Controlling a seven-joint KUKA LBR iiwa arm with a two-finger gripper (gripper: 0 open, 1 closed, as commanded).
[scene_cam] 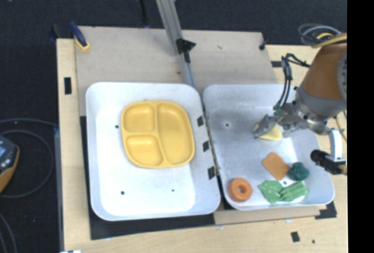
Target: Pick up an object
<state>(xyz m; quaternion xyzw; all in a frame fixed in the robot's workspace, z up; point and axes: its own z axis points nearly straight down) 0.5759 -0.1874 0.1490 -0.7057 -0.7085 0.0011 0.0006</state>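
My gripper point(267, 127) hangs over the right bin point(234, 103), at its middle right. A pale yellow wedge point(272, 135) lies directly under and just in front of it, partly covered by it; whether the two touch is unclear. Nearer the bin's front lie an orange block point(274, 165), a dark green lump point(299, 172), a light green leafy piece point(282, 191) and an orange ring point(239, 189).
The left bin point(96, 146) holds a yellow divided plate point(158, 133). A metal pole point(166, 6) rises from behind the seam between the bins. The arm's orange band point(324, 73) stands over the right bin's far right edge.
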